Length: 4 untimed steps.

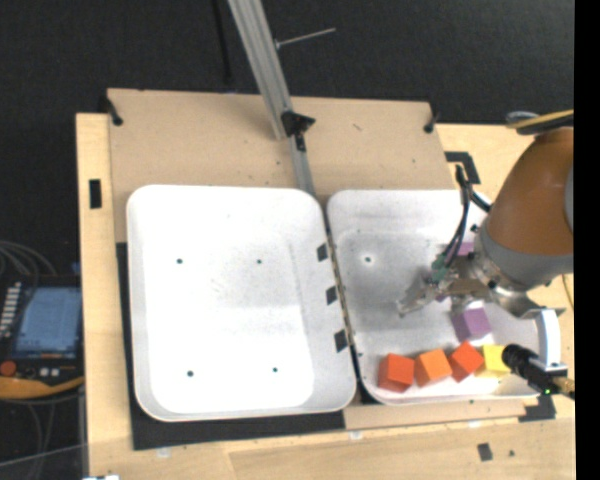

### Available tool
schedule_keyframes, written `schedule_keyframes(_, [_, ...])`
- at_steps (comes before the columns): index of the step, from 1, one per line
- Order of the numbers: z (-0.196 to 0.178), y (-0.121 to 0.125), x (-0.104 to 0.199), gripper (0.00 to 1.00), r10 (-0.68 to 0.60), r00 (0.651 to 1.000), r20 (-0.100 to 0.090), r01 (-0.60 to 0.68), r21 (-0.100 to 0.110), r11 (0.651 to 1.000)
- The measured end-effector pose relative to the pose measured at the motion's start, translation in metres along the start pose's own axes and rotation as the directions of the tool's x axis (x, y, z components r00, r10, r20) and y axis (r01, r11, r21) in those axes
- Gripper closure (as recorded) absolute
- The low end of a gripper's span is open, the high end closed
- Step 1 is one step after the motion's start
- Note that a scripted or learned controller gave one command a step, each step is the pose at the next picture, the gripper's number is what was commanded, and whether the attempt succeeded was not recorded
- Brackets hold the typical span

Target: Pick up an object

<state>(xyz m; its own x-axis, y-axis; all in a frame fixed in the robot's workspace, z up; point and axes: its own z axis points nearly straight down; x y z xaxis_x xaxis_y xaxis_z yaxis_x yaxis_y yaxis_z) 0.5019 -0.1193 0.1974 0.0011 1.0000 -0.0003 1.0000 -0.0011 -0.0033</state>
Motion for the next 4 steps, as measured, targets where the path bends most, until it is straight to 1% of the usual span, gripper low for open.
schedule_keyframes(1, [0.060, -0.007, -0.005, 0.00, 0.000, 1.000, -0.001, 0.000, 0.002, 1.000])
schedule_keyframes(2, [0.101, -0.006, -0.006, 0.00, 0.001, 1.000, 0.002, -0.001, -0.006, 1.000])
schedule_keyframes(3, [0.088, -0.005, -0.007, 1.00, 0.009, 1.000, 0.002, -0.009, -0.011, 1.000])
schedule_keyframes(4, [0.043, 0.003, -0.008, 1.00, -0.004, 1.000, 0.002, 0.004, -0.010, 1.000])
